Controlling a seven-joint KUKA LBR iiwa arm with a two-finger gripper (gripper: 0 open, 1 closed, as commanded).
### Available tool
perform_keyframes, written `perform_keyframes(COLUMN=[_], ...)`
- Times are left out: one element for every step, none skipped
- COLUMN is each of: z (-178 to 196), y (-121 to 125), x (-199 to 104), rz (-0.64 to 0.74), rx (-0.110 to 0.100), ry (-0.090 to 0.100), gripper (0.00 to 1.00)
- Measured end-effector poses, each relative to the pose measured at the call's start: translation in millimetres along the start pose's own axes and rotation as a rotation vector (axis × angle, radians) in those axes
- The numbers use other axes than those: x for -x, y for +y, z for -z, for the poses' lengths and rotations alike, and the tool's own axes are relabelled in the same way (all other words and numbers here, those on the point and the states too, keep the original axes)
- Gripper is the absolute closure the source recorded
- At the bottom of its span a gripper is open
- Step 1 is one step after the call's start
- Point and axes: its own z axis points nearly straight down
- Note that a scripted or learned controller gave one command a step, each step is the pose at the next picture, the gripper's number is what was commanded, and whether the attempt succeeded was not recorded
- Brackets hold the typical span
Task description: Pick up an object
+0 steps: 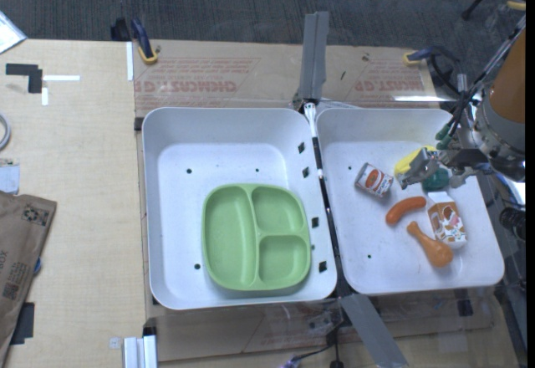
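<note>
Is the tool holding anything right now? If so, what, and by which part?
Cannot be told. The tool is low in the right bin, beside the yellow item and teal item, but no object shows plainly in its grasp.

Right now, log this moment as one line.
arm: over right bin | gripper: above yellow item, nothing seen held | nearby: small can, sausage | green tray: left bin

Two white bins side by side. Left bin (167, 149): green divided plate (255, 237). Right bin (368, 249): small can (374, 181), orange sausage (406, 209), carton (446, 222), orange drumstick (430, 243), yellow item (410, 162). Gripper (426, 171) low over yellow item, beside teal object (436, 181).
</note>
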Motion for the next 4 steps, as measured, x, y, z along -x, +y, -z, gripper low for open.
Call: perform_keyframes(z=[-115.0, -180.6, -170.9, -77.1], y=[41.1, 39.3, 40.4, 37.2], x=[21.5, 21.4, 24.2, -46.9], rz=[-0.013, 0.197, 0.192, 0.073], rx=[-0.001, 0.026, 0.031, 0.000], ry=[0.001, -0.006, -0.011, 0.000], gripper=[0.00, 0.00, 1.00, 1.00])
